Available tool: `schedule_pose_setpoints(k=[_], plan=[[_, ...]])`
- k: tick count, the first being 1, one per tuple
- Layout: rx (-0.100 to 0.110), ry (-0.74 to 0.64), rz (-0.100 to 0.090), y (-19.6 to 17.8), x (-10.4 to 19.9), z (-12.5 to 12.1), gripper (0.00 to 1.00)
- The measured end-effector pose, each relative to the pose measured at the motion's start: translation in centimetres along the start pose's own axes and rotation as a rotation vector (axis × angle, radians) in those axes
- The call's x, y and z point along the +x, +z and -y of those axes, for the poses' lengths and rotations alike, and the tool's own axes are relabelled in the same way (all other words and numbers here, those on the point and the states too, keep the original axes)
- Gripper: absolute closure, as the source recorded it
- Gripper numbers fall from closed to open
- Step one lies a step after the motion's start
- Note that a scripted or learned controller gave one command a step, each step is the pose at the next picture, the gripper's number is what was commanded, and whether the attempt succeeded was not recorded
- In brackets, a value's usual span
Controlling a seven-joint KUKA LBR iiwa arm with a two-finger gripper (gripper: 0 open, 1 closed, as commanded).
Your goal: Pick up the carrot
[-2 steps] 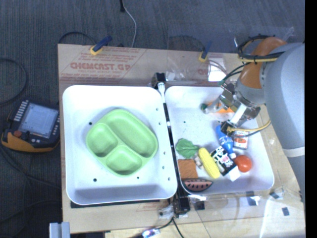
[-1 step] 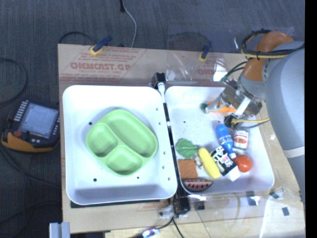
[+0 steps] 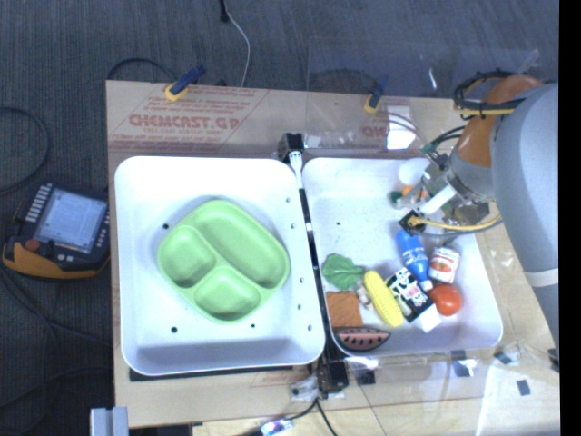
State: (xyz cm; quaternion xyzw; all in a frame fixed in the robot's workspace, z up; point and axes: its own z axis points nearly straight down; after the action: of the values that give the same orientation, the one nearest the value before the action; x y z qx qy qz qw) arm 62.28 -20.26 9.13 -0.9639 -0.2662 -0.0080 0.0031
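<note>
A small orange piece with a green end, seemingly the carrot (image 3: 405, 193), lies in the back part of the right bin (image 3: 363, 198). My gripper (image 3: 423, 205) comes in from the right and hangs low over that bin, its tip just right of the carrot. The wrist hides part of the carrot, and I cannot see whether anything is between the gripper's tips.
Toward the front of the right bin lie a blue bottle (image 3: 413, 253), a red-and-white can (image 3: 444, 263), a tomato (image 3: 447, 300), a corn cob (image 3: 383, 298), a cow-print carton (image 3: 410, 291), a green leaf (image 3: 342, 269), a toast slice (image 3: 343, 309) and a watermelon slice (image 3: 363, 339). A green divided plate (image 3: 225, 260) sits in the left bin (image 3: 136, 198).
</note>
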Motion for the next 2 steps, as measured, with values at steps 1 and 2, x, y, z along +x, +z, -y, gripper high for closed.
schedule_pose_setpoints(k=[1,2], plan=[[0.067,0.24,0.066,-0.1,2.1,-2.5,0.0],[-0.01,0.223,0.011,-20.7,-0.9,1.9,0.0]])
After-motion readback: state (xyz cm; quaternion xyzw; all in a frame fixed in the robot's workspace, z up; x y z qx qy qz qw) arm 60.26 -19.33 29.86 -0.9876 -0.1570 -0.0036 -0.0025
